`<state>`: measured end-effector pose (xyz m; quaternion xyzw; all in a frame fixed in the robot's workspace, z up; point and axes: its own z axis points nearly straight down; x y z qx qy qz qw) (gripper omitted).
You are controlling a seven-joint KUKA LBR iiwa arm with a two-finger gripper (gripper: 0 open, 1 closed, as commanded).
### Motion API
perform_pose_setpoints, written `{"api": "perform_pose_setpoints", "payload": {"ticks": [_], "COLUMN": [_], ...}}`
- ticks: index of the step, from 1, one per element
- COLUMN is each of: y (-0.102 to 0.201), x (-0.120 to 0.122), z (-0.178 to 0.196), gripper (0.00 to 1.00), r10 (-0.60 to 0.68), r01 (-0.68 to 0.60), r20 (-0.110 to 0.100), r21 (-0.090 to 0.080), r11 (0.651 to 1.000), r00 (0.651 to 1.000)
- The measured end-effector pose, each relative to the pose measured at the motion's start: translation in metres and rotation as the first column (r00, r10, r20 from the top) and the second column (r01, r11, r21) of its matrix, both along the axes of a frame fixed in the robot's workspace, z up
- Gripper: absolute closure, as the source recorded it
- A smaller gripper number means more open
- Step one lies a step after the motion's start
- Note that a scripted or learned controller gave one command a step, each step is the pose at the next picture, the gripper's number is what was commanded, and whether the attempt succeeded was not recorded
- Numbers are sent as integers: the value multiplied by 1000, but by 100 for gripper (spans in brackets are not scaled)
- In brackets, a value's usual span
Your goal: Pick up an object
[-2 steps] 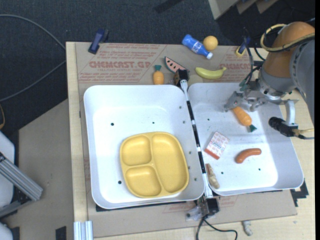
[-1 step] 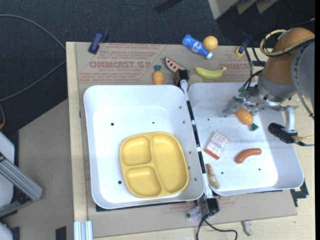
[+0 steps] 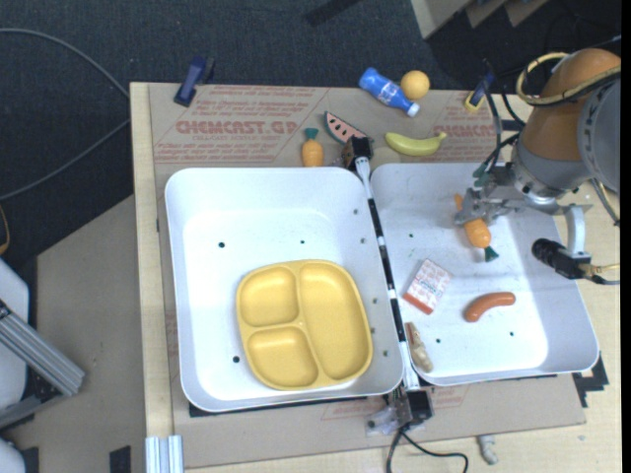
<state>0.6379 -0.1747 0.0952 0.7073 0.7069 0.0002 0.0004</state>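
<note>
My gripper (image 3: 482,208) hangs over the far part of the right bin (image 3: 552,353), at the end of the grey arm that comes in from the right. Directly beneath it, at its near side, is a small orange toy carrot (image 3: 478,233) with a green tip pointing toward the front. The carrot touches or nearly touches the gripper; which one, I cannot make out. Also in this bin are a reddish sausage (image 3: 490,305), a small red-and-white box (image 3: 428,286) and a brown piece (image 3: 419,349) by the left wall.
A yellow divided plate (image 3: 304,321) lies in the left bin (image 3: 197,264). Behind the bins on the bench are a banana (image 3: 414,143), a blue bottle (image 3: 386,90), an orange ball (image 3: 415,84), a watermelon slice (image 3: 340,126) and a small orange toy (image 3: 313,153).
</note>
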Motion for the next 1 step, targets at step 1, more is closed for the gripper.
{"api": "perform_pose_setpoints", "payload": {"ticks": [1], "y": [70], "x": [26], "z": [-12], "gripper": [100], "r10": [0], "r01": [0], "r20": [-17], "r21": [3], "r11": [1000], "r00": [1000]}}
